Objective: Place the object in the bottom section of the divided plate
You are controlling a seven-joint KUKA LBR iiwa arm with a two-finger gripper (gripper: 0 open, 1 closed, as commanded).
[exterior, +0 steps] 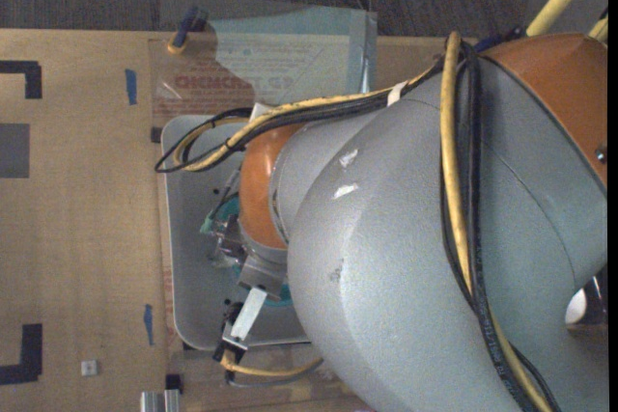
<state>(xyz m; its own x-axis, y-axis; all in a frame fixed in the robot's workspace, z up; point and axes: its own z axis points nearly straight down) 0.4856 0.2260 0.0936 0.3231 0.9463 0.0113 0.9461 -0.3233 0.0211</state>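
Since arm blocks most of the bin: arm reaches in from the right and bends down over the white bin, prob. to work straight down into it.
Pincer: at bin's left-centre, under the orange band; can't tell its state, wrist hides it.
Task object: can't make out; nothing seen held.
Divided plate: teal sliver by wrist, likely plate rim; sections hidden, so bottom section can't be located.
Cables: yellow and black, looped over bin edge, slack for wrist travel.
Clear sheet: on counter above bin, red print, reads approx. "QUICK..."; not legible.
Blue tape: marks on counter, prob. position refs.
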